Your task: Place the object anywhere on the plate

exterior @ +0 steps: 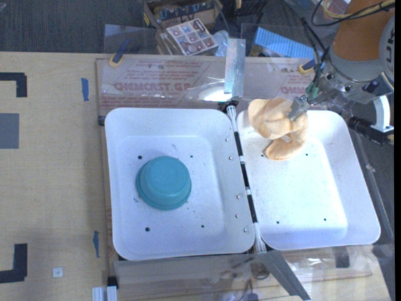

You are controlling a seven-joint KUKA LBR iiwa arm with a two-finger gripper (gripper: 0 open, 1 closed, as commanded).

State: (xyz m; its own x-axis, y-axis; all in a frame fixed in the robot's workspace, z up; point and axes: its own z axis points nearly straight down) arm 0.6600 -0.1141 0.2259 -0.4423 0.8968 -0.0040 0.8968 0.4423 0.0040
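A tan, lumpy soft object (274,123) hangs at the far left corner of the right bin (326,193), and its upper edge overlaps the bin's rim. My gripper (297,110) comes in from the upper right and is shut on the object's right side, with the dark fingertips (301,104) pressed into it. A lower tan lobe (285,148) sits just above the bin floor; I cannot tell if it touches. The teal round plate (164,182) lies left of centre in the left bin (207,231), well apart from the gripper.
The ridge where the two bins meet (244,180) runs between the object and the plate. Clear plastic sheets and a cardboard box (188,30) lie behind the bins. The arm's orange band (369,11) is at the top right. Wooden bench (44,168) lies to the left.
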